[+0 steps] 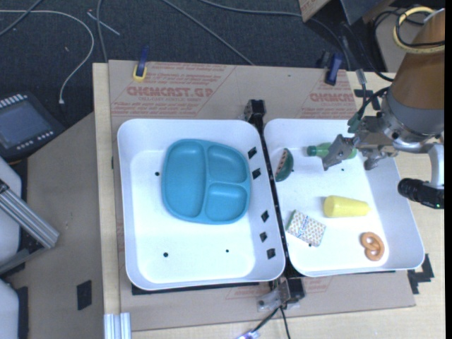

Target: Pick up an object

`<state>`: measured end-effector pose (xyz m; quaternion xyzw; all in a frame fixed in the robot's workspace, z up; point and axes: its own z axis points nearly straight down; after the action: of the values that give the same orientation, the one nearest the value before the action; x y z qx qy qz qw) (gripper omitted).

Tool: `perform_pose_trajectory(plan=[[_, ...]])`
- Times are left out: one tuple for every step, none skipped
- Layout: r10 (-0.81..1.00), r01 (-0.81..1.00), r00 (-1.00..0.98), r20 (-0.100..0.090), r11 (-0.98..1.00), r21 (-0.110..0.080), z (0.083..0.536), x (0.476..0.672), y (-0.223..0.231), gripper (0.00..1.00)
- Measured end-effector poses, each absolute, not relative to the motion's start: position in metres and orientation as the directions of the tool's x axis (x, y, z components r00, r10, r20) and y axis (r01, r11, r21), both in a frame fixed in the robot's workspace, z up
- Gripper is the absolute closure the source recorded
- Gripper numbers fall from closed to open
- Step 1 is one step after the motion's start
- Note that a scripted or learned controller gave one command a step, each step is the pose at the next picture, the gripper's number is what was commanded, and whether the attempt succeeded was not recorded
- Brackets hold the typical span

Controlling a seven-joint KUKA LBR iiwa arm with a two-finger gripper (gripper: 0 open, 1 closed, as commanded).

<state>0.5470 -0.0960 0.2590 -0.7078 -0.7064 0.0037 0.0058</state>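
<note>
I am watching the gripper (353, 150) hanging over the far part of the right bin (395, 256), reaching in from the right under the arm (424, 83) with its orange band. Its two dark fingers (337, 154) are standing apart, spread open, and I am seeing nothing between them.

Just off the left fingertip, a small green bottle-like object (319, 149) is lying on the bin floor, close to the finger; whether the two are touching, I am not able to tell. Further left of the jaws, against the bin's inner wall, a watermelon slice toy (283, 164) is resting. Nearer to me than the jaws, a yellow cylinder-shaped object (345, 206) is lying on its side, apart from the fingers. Beyond that, toward the near edge, a patterned square packet (307, 228) is sitting to the left and a small orange pretzel-like ring (372, 245) to the right, both well apart from the jaws.

Well to the left of the jaws, across the divider, the left bin (141, 253) is carrying a blue divided plate (206, 181).
</note>
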Motion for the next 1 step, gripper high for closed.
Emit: perform_pose_trajectory(plan=[[1.000,1.000,-0.001,0.002,0.001,-0.001,0.2649,0.5491,-0.0959,0.00]])
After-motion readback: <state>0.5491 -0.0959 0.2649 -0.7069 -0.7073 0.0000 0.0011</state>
